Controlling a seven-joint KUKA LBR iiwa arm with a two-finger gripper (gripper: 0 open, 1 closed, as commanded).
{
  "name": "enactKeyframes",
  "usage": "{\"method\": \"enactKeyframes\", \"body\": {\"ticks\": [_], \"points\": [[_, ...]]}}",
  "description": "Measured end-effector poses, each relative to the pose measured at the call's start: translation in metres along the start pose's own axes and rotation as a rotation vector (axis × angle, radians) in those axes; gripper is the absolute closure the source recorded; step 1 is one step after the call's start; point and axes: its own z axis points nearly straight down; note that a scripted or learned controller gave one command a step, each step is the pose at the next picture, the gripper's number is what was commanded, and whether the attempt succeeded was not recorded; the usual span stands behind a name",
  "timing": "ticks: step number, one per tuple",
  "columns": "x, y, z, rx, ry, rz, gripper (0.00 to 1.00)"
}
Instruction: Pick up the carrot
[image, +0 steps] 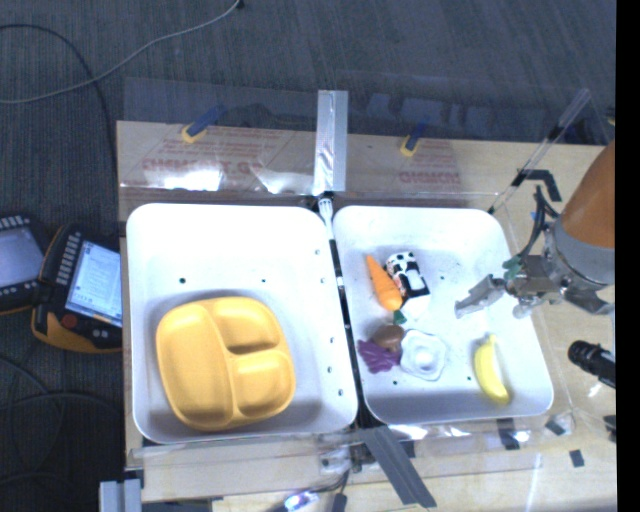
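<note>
The end effector (480, 296) hangs with fingers spread and nothing between them. The carrot (383, 283) lies well off beyond its fingertips, touching a black-and-white toy (405, 272); I reckon a careless grab could catch that toy instead.

A robot lab: a bench (140, 150) with two white bins (230, 230) stands on grey carpet (60, 120), cables trailing upper left, a teach pendant (75, 290) at left.

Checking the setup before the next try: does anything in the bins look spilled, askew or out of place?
Nothing stands out. The carrot, banana and other small items lie loose in the right bin; the yellow divided plate sits flat in the left bin.
</note>
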Motion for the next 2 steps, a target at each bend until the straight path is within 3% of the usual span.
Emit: {"method": "enactKeyframes", "body": {"ticks": [1,2], "points": [[0.078,0.076,0.078,0.001,-0.001,0.037,0.0],[0.08,0.091,0.121,-0.001,-0.004,-0.031,0.0]]}}
